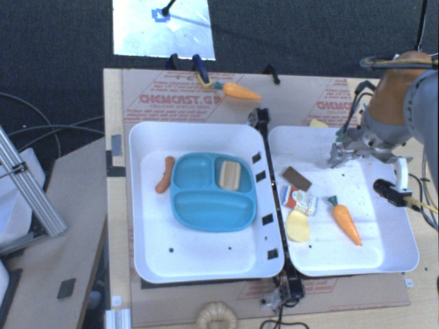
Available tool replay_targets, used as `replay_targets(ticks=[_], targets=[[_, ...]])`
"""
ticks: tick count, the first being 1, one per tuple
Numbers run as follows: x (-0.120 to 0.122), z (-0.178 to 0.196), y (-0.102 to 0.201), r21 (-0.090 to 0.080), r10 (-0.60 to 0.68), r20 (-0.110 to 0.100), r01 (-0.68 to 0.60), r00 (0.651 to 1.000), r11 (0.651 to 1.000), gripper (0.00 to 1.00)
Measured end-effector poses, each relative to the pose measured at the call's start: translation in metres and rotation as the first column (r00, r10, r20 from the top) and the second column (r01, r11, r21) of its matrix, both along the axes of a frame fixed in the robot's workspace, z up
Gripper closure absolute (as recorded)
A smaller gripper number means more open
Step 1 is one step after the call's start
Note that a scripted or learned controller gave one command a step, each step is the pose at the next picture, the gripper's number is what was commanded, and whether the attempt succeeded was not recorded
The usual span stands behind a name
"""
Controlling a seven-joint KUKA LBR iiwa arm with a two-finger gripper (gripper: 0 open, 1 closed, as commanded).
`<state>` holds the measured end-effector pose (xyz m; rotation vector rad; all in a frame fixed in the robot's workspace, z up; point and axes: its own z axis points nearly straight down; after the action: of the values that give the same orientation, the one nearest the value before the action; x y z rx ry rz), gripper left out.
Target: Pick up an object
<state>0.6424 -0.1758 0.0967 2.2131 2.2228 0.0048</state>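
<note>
The end effector hovered low over the back of the right bin, the arm reaching in from the right. Nothing sat between its tips, and I couldn't tell whether it was spread or shut; they were too small and blurred.

Below it the pickings lay loose on the bin floor, tumbled rather than arranged: a brown block nearest, then a small red-and-white packet, a pale yellow piece, and a carrot lying at a slant, green end toward the back. My read was that the scatter left a program plenty of separate targets, with the brown block the closest, though still apart from the tips.

The left bin held a blue divided plate with a tan slice in its upper right compartment — set there like a served meal — and an orange sausage just beside the plate's left rim, not on it. A second carrot lay outside both bins on the board behind.

That board carried red lettering, partly hidden — "CHEMCAST" read clearly enough, repeated upside-down near the front edge. The packet's print was too small to read.

Judging by the pose, the pick had not yet been made.
</note>
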Motion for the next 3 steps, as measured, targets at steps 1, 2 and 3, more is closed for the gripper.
replay_targets(ticks=[1, 2, 3], targets=[[-0.002, 0.059, 0.009, 0.001, 0.0, 0.001, 0.0, 1.0, 1.0, 1.0], [-0.001, 0.124, 0.004, -0.001, 0.0, 0.003, 0.0, 1.0, 1.0, 1.0], [0.0, 0.129, 0.004, 0.001, 0.001, -0.002, -0.001, 1.0, 1.0, 1.0]])
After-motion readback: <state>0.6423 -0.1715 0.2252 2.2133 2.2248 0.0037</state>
